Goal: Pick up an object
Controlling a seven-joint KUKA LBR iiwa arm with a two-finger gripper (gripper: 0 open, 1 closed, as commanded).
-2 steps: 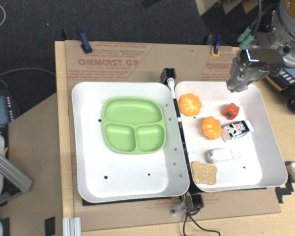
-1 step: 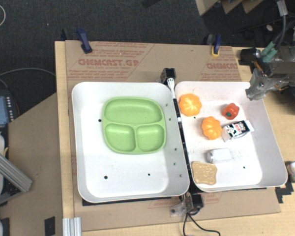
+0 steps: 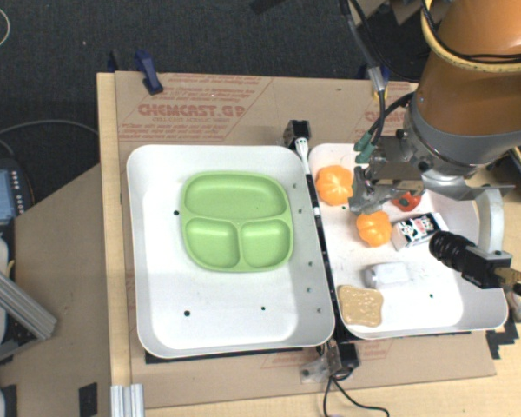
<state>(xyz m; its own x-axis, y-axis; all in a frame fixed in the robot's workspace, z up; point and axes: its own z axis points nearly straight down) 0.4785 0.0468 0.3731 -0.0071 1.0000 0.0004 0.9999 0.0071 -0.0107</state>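
The gripper point(image 3: 371, 200) hangs low over the right bin point(image 3: 469, 315), between two orange fruits; its grey body hides the tips, so whether it is spread or pressed together cannot be told, and nothing can be seen held in it. The nearer fruit, the smaller orange point(image 3: 374, 228), lies just below the gripper toward the view's bottom edge, touching or almost touching it. The larger orange point(image 3: 333, 184) sits just to the gripper's left, close to the wall shared with the left bin point(image 3: 156, 259). Both are round, so no long axis matters for the grasp; what counts is that the smaller one lies slightly off from straight beneath the tool, so a descent would probably need a small shift toward it. A red piece point(image 3: 407, 201) peeks out on the far side. Farther out lie a black-and-white box point(image 3: 414, 228), a pale grey lump point(image 3: 387, 274) and a tan slice point(image 3: 361, 306). In the left bin rests a green divided plate point(image 3: 236, 220)
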